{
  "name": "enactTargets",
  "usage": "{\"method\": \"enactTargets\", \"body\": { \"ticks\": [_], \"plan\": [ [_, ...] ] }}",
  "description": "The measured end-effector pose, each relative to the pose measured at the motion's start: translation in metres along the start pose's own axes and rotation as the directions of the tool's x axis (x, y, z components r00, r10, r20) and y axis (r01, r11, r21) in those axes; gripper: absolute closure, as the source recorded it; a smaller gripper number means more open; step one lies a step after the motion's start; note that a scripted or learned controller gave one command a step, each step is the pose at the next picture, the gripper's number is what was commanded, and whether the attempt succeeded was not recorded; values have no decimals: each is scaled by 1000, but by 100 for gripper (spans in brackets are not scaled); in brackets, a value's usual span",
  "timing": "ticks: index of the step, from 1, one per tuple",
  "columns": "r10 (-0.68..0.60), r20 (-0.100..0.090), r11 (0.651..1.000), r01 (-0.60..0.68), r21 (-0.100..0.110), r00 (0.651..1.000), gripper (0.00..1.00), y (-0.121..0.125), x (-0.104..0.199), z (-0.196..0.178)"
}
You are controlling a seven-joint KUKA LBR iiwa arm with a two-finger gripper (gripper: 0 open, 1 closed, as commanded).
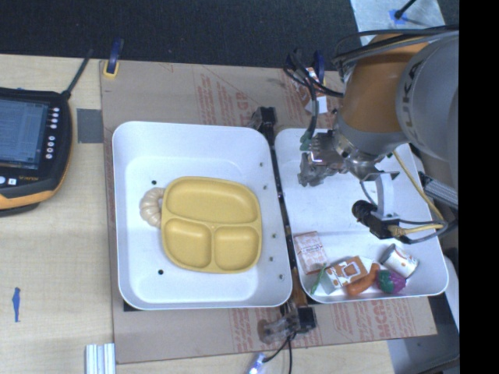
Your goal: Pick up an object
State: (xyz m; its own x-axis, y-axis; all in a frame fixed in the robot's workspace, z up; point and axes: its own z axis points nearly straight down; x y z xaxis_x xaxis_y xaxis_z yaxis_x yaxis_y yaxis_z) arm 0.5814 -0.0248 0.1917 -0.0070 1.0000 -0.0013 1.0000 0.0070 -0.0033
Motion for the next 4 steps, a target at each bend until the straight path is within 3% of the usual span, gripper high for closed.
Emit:
{"method": "enactTargets", "body": {
  "ticks": [1,2,3,4],
  "plan": [
    [-1,0,1000,1,1,1000,100,32,98,0],
    [6,0,1000,-6,0,1000,100,9,-65,-35],
    [1,0,1000,-1,0,1000,100,43,2,-21],
    [0,0,1000,0,2,1000,100,47,83,0]
  ]
}}
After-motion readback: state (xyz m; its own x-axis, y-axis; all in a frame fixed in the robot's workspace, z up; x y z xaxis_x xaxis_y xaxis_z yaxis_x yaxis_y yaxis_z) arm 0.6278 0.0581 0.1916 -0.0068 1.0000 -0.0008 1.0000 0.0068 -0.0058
